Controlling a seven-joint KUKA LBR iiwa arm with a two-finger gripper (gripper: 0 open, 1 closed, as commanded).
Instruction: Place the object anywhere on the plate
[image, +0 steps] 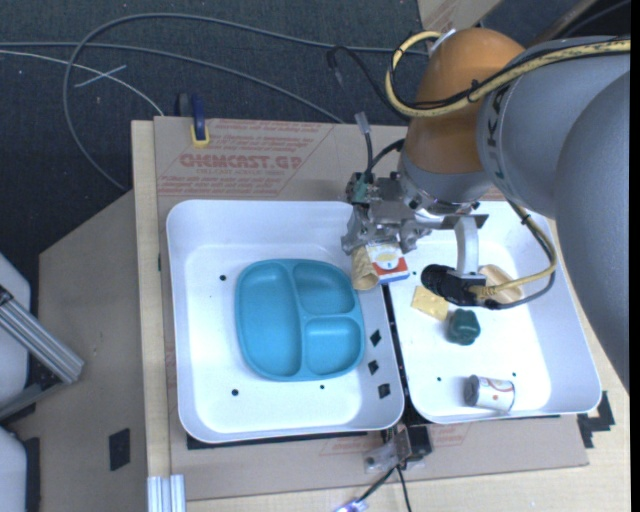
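A blue plate (298, 318) with three compartments lies in the left bin (200, 250). My gripper (381, 247) hangs over the divider between the two bins, just past the plate's upper right rim. A small tan object with a red and white label (378, 267) sits between its fingers, and the gripper is shut on it. The object hangs beside the plate's edge, not over its compartments.
The right bin (555, 350) holds a yellow wedge (429, 303), a dark teal lump (462, 327) and a white cylinder (491, 393) lying on its side near the front. My arm's bulk covers the right bin's far side.
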